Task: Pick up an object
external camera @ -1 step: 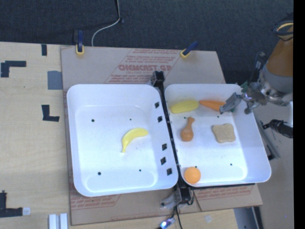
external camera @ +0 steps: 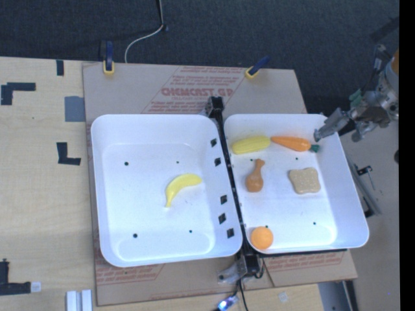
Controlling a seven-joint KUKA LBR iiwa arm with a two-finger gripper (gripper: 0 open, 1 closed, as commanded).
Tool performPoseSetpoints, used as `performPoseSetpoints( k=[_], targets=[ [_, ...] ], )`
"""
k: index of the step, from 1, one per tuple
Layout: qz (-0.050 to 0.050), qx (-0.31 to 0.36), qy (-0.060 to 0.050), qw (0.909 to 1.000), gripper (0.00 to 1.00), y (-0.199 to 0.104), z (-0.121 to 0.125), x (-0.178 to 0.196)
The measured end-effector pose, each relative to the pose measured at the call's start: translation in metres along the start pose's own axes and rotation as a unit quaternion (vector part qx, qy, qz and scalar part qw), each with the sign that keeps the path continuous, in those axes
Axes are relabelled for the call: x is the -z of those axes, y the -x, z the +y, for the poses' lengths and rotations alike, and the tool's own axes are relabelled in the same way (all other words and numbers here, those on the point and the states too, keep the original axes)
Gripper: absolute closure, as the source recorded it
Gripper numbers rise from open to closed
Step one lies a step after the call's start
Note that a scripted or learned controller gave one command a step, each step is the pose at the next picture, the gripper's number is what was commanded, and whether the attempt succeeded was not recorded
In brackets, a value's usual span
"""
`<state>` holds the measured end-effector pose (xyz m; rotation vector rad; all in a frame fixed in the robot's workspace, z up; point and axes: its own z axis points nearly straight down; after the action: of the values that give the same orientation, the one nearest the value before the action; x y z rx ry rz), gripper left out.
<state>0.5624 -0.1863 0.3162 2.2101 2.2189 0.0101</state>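
In the right bin (external camera: 337,193) lie a yellow corn cob (external camera: 250,144), an orange carrot (external camera: 292,143), a brown drumstick (external camera: 255,175), a beige slice of bread (external camera: 304,181) and an orange ball (external camera: 261,238). A yellow banana (external camera: 180,186) rests in the left bin (external camera: 110,173). My gripper (external camera: 334,127) hangs at the right bin's far right corner, just right of the carrot's green tip, with nothing visible between its fingers.
The two bins sit on a cardboard sheet (external camera: 194,89) held by yellow and blue clamps (external camera: 107,62). A black divider (external camera: 224,173) joins the bins. The arm's wrist (external camera: 382,102) stands beyond the right bin's rim.
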Motion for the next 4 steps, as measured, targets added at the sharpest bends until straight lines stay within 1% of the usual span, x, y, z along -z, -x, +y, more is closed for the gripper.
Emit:
performPoseSetpoints(
  k=[1,2,3,4],
  targets=[
    [-0.001,0.0,0.004,1.0,0.0,-0.037,-0.045,0.213],
    [0.0,-0.002,-0.005,1.0,1.0,-0.036,-0.044,0.213],
    [0.001,0.0,-0.005,1.0,1.0,-0.067,0.0,0.219],
    [0.002,0.004,-0.006,1.0,1.0,-0.164,0.007,0.219]
  ],
)
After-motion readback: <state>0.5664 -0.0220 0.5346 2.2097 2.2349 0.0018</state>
